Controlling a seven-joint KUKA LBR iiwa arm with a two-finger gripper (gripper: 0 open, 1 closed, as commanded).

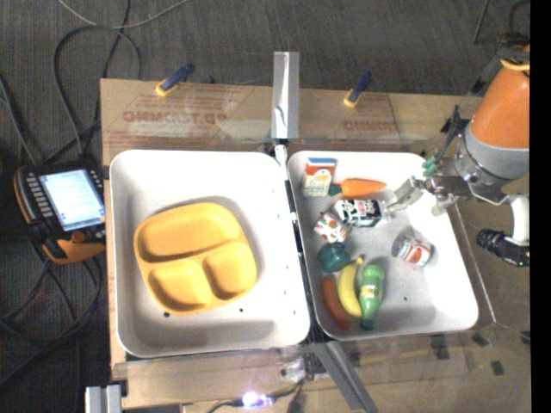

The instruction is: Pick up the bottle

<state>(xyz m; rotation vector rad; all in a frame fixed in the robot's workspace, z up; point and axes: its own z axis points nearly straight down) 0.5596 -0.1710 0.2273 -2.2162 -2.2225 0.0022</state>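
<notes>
1. Camera view, general: a surface [120, 119] covered in brown board carries two shallow white bins side by side, the left bin [129, 317] and the right bin [448, 308], meeting along the middle.
2. Left bin: it holds one yellow divided tray [196, 255], lying flat and slightly turned, near the bin's centre.
3. Right bin, 12 o'clock part: a small juice carton [319, 177] lies by the far wall, and an orange carrot [363, 187] sits just beside it at its 3 o'clock.
4. Right bin, middle: a black-and-white pack [360, 212] lies just below the carrot. A red-and-white can [414, 250] lies on its side towards 4 o'clock of that pack, apart from it.
5. Task item: the green bottle [371, 287] lies on its side in the 6 o'clock part of the right bin, dark cap pointing to 6 o'clock. It touches a yellow banana [347, 289] on its 9 o'clock side.
6. Arm: it enters from 3 o'clock, orange band uppermost. The gripper [403, 194] hangs over the right bin, just beside the carrot's 3 o'clock end.
7. Gripper state: I cannot tell whether it is open or closed. It stands well apart from the bottle, at the bottle's 1 o'clock.
</notes>
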